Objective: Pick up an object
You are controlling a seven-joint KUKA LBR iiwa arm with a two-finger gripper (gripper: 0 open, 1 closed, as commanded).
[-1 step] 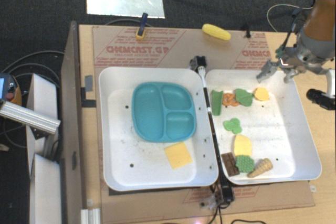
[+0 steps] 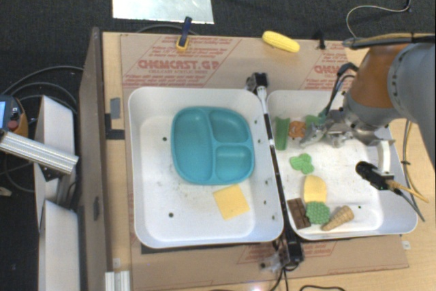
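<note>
- Camera view, right bin point(image 2: 402, 215): the claw point(image 2: 315, 134) is low over the far half of the bin and points toward the divider between the two bins. Whether it is wide or narrow cannot be told from this angle.
- Arm point(image 2: 402, 82): grey, with an orange band point(image 2: 371, 82) above the wrist. It comes in from the right and bends down into the bin.
- Small green piece point(image 2: 313, 120): just at the claw's tip on its far side. Its shape is too blurred to give an axis.
- Orange piece point(image 2: 296, 129): small and roundish, just ahead of the claw, between it and the green stick.
- Green stick point(image 2: 280, 133): lies flat against the divider wall, with its long axis running near to far along that wall.
- Green leafy piece point(image 2: 300, 162): mid-bin, nearer the camera than the claw and apart from it.
- Yellow wedge point(image 2: 314, 187): nearer still, beside the brown bar point(image 2: 298, 212).
- Green bumpy piece point(image 2: 317, 212): touching the cone point(image 2: 339, 217), which lies on its side with its long axis slanted.
- Left bin point(image 2: 146, 215): holds a teal divided plate point(image 2: 211, 146) and a yellow square point(image 2: 231, 202) at the plate's near edge.
- Bench point(image 2: 204, 58): a yellow oblong piece point(image 2: 281, 41) lies behind the right bin, long axis roughly left to right.
</note>
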